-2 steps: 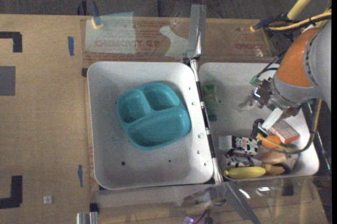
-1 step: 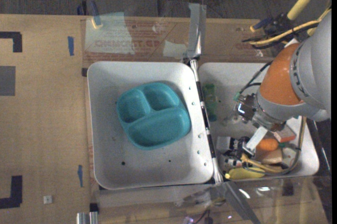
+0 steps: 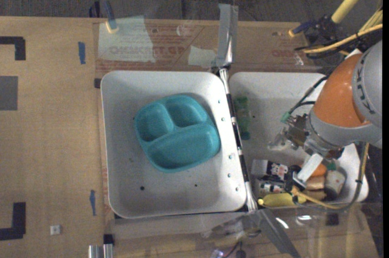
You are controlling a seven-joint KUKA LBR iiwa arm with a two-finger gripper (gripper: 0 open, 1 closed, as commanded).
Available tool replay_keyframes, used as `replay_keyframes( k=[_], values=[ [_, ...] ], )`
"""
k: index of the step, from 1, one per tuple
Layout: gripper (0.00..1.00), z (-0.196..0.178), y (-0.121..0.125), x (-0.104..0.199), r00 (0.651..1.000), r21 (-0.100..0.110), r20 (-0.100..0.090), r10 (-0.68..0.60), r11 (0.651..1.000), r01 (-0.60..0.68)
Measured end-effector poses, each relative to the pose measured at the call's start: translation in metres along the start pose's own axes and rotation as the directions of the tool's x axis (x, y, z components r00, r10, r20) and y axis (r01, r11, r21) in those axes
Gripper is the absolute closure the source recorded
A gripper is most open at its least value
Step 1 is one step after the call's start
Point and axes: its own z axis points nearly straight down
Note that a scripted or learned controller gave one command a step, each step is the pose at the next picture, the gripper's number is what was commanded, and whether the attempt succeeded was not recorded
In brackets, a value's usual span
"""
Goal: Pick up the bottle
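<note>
Overhead slanted view of a tan bench (image 3: 48, 147) bearing two shallow white bins side by side. The left bin (image 3: 121, 190) holds a teal divided plate (image 3: 176, 132) with three compartments, lying slightly askew near the bin's middle. The right bin (image 3: 267, 96) holds a small green item (image 3: 242, 114) against its left wall and, along its near edge, a cluster of small objects (image 3: 285, 181): a dark box with white and red markings, a yellow item and a round pale piece, packed so closely that the bottle cannot be told apart among them with confidence. The grey arm (image 3: 364, 93), with its orange band (image 3: 340, 99), reaches in from the right over the right bin, and its gripper (image 3: 298, 135) sits low above the cluster's upper left. The wrist hides the tool's tip, so whether it is open or closed, or has hold of anything, cannot be told. Yellow and black cables (image 3: 340, 38) run behind the bin at upper right.
</note>
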Motion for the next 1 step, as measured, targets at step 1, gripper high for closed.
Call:
replay_keyframes(
  k=[1],
  values=[
    [0.00, 0.0212, -0.0111, -0.0018, 0.998, -0.038, -0.013, -0.057, 0.998, 0.057]
  ],
)
